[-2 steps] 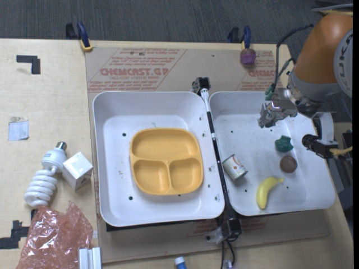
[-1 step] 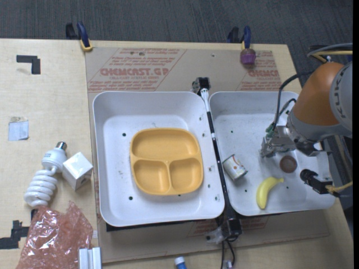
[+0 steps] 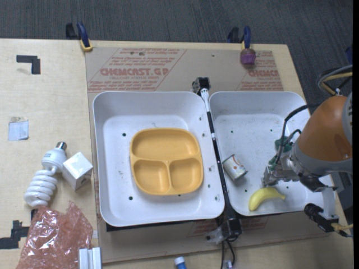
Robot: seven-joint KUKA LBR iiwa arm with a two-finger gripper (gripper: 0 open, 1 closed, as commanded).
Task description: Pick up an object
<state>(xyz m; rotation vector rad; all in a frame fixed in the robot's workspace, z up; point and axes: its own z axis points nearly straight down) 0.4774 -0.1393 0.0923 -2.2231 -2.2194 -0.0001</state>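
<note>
Camera view from above: two white bins sit side by side on the worktop (image 3: 50, 122). Left bin (image 3: 109, 150) has a yellow divided plate (image 3: 166, 161) lying flat in the middle. Right bin (image 3: 252, 108) has a banana (image 3: 265, 197) near its front wall, at approx 5 o'clock of that bin, and a small tin can (image 3: 234, 167) on its side at approx 8 o'clock, just beside the wall between the bins.

Arm (image 3: 325, 136) comes in from 3 o'clock w/ its orange band over the right bin's edge. The tool (image 3: 275, 175) is low in the bin, right at the banana's upper end, at approx 12 o'clock of the fruit. Tip is too small and cluttered w/ cables to read, so I cannot tell if it's released or clenched, or if it has the banana at all. Banana looks to rest on the bin floor.

My read: grasp step, tool at the banana, lift not yet done. Next move needs a firm close across the fruit's narrow width, then a straight lift; the curved skin may slip or roll.

Outside the bins, at 9 o'clock on the worktop: a spiral bulb (image 3: 46, 175), a white cube (image 3: 77, 170), a crinkled plastic bag (image 3: 56, 237).
</note>
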